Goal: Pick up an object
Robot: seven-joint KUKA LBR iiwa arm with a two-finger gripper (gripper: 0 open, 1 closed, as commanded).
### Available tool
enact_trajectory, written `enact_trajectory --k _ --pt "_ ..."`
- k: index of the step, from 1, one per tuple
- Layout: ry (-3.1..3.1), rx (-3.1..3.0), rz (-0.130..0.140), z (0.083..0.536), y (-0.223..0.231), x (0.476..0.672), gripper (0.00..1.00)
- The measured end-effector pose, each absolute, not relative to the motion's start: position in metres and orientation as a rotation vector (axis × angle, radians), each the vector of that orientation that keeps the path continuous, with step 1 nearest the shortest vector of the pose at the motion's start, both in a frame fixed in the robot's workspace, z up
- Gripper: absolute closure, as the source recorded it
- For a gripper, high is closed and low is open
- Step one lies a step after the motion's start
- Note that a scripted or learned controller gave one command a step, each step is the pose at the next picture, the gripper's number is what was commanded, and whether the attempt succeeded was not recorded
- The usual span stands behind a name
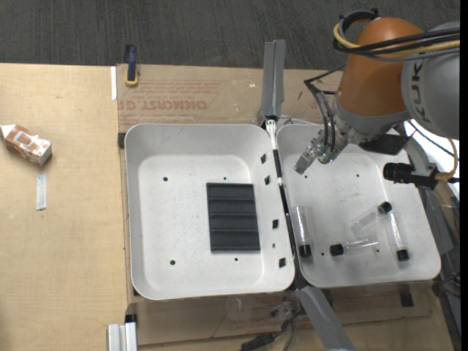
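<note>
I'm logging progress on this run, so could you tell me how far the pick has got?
Done: nothing looks picked yet. The black block lies flat in the left bin, and the clear tubes lie in the right bin. In hand: the gripper is over the right bin's far part, apart from the tubes. Left: descend, grasp and lift something.

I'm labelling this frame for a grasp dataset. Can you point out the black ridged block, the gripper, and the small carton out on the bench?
black ridged block [234,216]: camera view, middle of its top face.
gripper [313,154]: camera view, between its fingertips.
small carton [28,145]: camera view, centre of its upper side.
</note>
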State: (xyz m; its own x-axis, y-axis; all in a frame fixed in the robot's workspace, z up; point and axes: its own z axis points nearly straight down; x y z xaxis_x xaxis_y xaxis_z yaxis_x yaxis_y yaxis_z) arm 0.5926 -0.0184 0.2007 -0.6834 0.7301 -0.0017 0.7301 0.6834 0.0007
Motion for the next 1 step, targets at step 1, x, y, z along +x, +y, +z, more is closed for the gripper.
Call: enact_trajectory --k 1 --pt "3.135 -0.126 0.002 0.1924 -0.0796 0.611 1.0"
